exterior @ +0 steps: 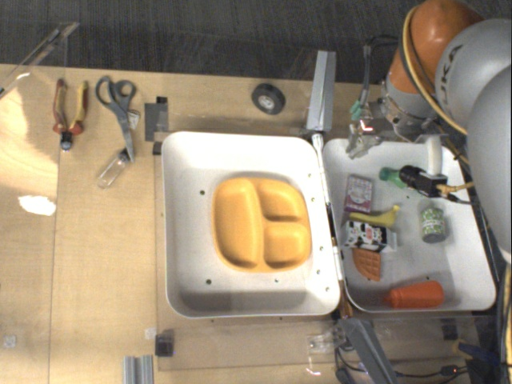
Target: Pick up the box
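Camera view: the tool [364, 134] hangs over the far left corner of the right bin [480, 294], well beyond the banana [374, 217] as seen from the near rim. From this angle I cannot tell whether it is released or clenched, and nothing can be seen in its grasp.

I take the box [360, 192] to be the small pale pink packet lying flat on the bin floor. It is just beyond the banana on the tool's side, close to it or touching. It therefore lies between the banana and the tool, and the tool would have to come toward the banana and down to reach it. The box's long axis runs roughly from the tool toward the banana, so closing across its short sides looks the likelier grip. Its face is pinkish-grey with a darker printed panel, and the edges look crisp.

A black-and-white carton [366, 236] sits just on the near side of the banana and might be mistaken for the target.
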`<control>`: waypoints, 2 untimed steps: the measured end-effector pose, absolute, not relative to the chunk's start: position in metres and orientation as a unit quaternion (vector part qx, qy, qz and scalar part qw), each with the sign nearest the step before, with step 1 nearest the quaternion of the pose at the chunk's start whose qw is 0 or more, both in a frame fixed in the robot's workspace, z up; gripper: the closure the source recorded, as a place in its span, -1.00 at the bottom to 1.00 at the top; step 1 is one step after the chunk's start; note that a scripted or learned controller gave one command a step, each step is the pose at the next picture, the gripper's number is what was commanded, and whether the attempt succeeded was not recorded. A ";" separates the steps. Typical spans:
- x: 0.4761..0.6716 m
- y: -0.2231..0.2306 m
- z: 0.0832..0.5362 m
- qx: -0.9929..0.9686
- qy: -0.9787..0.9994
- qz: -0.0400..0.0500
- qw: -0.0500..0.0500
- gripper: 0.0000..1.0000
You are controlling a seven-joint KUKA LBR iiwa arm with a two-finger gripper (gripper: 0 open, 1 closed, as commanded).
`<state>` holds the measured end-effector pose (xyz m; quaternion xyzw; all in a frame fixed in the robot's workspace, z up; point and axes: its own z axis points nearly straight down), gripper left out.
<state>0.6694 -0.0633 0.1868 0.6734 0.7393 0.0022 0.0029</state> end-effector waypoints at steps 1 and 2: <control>0.670 -0.123 0.174 0.578 0.816 0.001 0.003 1.00; 0.670 -0.123 0.174 0.578 0.816 0.001 0.003 -1.00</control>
